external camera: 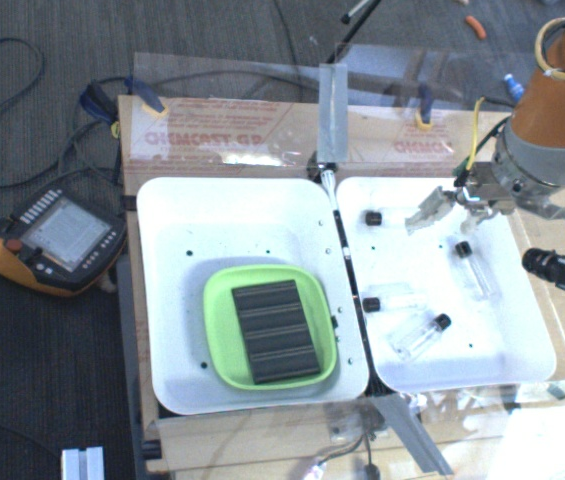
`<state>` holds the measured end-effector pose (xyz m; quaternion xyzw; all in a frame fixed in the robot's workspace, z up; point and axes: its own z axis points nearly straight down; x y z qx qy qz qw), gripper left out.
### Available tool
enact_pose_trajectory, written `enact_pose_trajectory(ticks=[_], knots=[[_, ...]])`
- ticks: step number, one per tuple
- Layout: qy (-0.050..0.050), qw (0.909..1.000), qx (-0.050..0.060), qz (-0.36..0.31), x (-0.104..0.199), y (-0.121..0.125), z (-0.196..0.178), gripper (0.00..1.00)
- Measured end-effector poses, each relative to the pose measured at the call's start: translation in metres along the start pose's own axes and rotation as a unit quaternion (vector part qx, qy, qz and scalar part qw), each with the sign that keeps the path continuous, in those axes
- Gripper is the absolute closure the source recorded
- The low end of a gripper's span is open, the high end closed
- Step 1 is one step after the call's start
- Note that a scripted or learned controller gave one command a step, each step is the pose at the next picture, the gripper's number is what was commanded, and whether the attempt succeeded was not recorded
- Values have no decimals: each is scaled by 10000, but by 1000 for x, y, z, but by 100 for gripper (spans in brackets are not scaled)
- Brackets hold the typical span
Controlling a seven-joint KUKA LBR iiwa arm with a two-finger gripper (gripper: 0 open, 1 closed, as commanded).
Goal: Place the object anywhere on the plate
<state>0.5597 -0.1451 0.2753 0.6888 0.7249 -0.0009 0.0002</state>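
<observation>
**Ana:** Bins first. Where does each thing sit?

**Ben:** Left bin (162, 228) carries a green plate (220, 298) toward its near edge, and a dark ribbed block (276, 330) lies flat on the plate, its long side running roughly front to back. Right bin (522, 358) holds two clear vials with black caps: one vial (472, 268) near the right edge, about midway down, and the other vial (419, 334) closer to the near edge, lying at a slant.

**Ana:** Anything else in the right bin?

**Ben:** Two small black pieces. One black piece (372, 218) sits near the far left corner, the other (369, 305) against the left edge, midway.

**Ana:** And the arm?

**Ben:** It comes in over the far right corner of the right bin, orange band (547, 108) high up. The gripper (447, 208) hangs above the far part of that bin, well apart from the plate. Its fingers (424, 211) look spread, with nothing between them.

**Ana:** Around the bench?

**Ben:** A handheld pendant (57, 240) with a screen rests on the dark floor left of the bins, with cables near it.
</observation>
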Motion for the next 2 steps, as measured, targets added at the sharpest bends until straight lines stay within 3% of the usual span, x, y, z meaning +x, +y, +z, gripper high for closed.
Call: enact_pose_trajectory(ticks=[1,2], knots=[[-5,9991,-2,431,29,42,-27,0],[-15,9985,6,547,16,78,22,0]])
